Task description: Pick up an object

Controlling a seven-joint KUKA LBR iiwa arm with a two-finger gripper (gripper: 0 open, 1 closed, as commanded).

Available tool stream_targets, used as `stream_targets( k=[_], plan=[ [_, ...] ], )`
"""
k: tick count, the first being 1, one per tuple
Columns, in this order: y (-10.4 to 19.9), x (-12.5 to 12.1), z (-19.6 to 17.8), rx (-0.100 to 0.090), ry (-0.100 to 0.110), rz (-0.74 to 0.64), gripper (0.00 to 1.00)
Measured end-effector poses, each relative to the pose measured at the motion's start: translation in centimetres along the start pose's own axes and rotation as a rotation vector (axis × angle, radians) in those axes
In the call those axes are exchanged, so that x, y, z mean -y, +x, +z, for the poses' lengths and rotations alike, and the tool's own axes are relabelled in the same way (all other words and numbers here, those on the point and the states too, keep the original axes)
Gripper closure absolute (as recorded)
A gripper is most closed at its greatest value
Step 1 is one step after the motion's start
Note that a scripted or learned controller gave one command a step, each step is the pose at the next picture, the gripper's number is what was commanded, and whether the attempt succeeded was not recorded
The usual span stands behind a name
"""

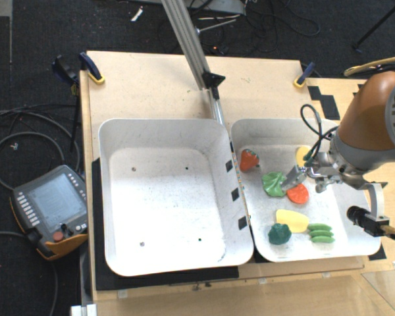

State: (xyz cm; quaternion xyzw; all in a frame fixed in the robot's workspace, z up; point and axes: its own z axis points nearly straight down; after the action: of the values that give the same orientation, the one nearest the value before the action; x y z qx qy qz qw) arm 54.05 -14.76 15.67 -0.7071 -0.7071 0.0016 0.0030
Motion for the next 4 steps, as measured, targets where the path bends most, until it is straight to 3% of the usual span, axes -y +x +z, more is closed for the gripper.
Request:
stream_targets(
  k=[1, 2, 4],
  plan=[
    [-0.8, 0.1, 6.0, 0.001, -0.001, 0.003, 0.00],
    [-0.8, 0.0, 4.6, 0.002, -0.007, 0.002, 1.00],
    [-0.8, -0.8, -6.9, 0.004, -0.013, -0.004, 1.00]
  ],
)
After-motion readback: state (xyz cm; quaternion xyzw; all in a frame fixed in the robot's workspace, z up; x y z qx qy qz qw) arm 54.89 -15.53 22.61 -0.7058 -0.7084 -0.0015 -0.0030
